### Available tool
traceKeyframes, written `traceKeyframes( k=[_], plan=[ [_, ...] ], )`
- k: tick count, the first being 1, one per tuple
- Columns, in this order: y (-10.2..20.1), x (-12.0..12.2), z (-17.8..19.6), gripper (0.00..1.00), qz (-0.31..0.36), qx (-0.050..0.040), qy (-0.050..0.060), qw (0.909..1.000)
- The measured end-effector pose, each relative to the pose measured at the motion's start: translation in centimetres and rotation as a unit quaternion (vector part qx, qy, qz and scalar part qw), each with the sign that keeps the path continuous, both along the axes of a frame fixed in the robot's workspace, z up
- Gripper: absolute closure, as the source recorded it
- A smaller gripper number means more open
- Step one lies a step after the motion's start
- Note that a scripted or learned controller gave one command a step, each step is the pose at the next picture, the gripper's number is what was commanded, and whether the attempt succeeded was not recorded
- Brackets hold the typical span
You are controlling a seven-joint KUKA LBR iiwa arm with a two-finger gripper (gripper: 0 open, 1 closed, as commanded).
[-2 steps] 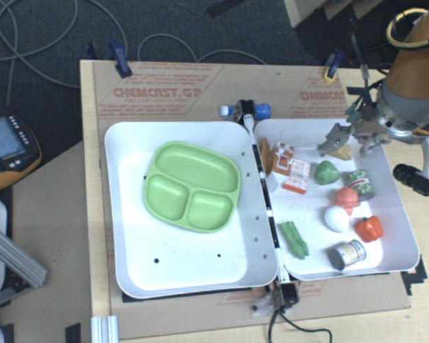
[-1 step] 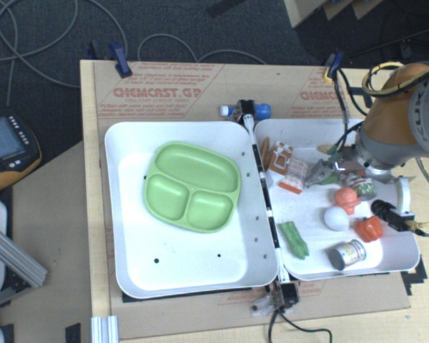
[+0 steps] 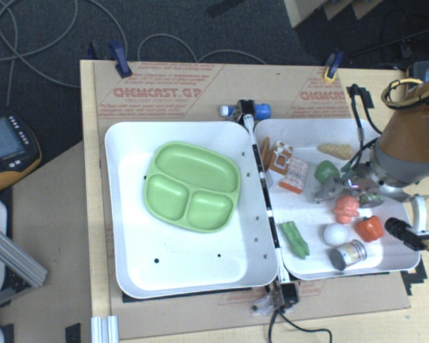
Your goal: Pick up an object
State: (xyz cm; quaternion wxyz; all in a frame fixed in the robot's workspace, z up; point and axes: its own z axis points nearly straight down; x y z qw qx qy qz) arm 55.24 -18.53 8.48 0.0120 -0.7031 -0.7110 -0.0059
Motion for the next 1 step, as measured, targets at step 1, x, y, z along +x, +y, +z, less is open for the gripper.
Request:
traceKeyframes(
  k=[1],
  plan=[
    [4.25, -4.04, -0.06, 0.0, -0.005, -0.0119, -0.003, 0.9999]
  ],
)
